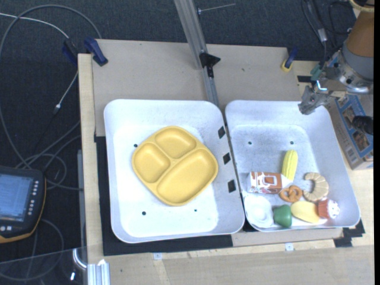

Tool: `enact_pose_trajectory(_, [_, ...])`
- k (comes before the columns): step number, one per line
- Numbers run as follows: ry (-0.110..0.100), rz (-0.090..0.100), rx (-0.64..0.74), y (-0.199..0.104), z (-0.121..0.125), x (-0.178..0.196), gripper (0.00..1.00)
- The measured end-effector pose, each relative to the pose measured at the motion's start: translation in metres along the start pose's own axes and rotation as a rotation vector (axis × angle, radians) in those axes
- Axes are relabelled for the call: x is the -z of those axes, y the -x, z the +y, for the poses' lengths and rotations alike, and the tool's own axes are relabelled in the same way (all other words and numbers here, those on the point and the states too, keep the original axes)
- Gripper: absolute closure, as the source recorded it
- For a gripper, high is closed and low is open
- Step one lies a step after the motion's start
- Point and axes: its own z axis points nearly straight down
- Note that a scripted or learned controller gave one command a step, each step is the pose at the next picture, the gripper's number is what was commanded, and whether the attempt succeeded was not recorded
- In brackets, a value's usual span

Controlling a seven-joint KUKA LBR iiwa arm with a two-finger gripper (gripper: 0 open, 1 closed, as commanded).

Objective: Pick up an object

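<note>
Yellow tray (175,165) in left bin (119,159) — toy food (291,192) in right bin (261,117).

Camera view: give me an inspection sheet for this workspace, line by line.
Surface: bench bearing two white bins, left bin and right bin, side by side.
Job's things: in the right bin's near end lie a corn cob, carton, pretzel, croissant, white cup, green piece, yellow piece.
Clutter: yellow divided tray in the left bin.
Grippers: gripper over the right bin's far right rim, away from the items.
Cables: loops on the floor at left.
Surroundings: handheld pendant, blue clamps.
</note>
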Motion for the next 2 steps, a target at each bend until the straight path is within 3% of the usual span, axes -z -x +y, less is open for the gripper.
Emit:
enact_pose_trajectory(1, [-0.011, 0.006, 0.004, -0.053, -0.008, -0.008, 1.0])
enact_pose_trajectory(2, [-0.012, 0.005, 0.004, -0.101, -0.038, -0.012, 1.0])
